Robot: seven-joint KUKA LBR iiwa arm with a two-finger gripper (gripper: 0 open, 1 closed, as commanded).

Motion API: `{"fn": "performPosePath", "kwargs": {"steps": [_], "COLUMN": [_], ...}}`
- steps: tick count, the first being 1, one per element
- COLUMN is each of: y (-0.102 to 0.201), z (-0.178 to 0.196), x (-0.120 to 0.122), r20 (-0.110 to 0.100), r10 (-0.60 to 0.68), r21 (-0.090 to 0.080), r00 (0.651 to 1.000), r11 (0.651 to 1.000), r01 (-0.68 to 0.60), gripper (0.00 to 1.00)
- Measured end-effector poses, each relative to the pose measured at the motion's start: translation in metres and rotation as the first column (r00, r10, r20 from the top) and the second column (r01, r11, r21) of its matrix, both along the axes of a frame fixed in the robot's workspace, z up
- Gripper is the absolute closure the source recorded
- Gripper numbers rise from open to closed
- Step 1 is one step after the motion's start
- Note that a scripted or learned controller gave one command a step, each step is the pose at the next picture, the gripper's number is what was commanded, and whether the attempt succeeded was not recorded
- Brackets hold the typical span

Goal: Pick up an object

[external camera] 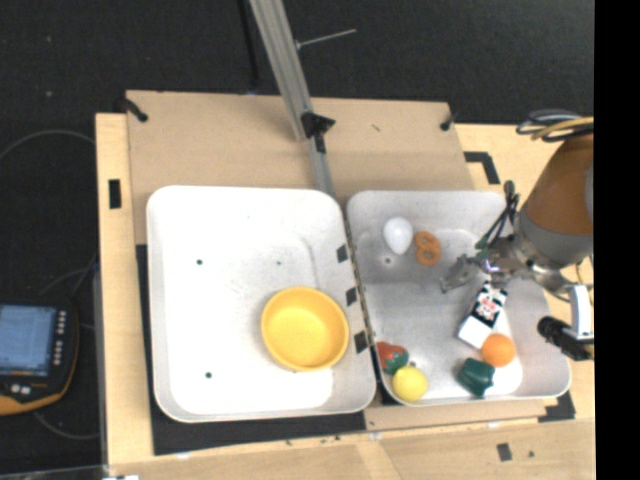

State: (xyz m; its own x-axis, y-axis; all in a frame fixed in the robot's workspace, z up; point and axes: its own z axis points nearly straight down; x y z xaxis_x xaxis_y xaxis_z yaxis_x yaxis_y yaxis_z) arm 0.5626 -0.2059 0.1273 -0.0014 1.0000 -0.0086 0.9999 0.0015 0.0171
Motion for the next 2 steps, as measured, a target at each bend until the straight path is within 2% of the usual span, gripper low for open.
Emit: {"fn": "performPosePath", "kwargs": {"steps": [1, 2], "y": [0.0001, -0.0009], "z": [-0.0115, -0.003], "x": [-0.0021, -0.002], "r20": [-0.012, -0.012], "r10": [-0.002, -0.005], "r21": [0.004, 0.005], "r00": [1.0, 1.0], "r11": [1.0, 1.0], "r01": [0.002, 0.005], "gripper": [0.0, 1.0]}}
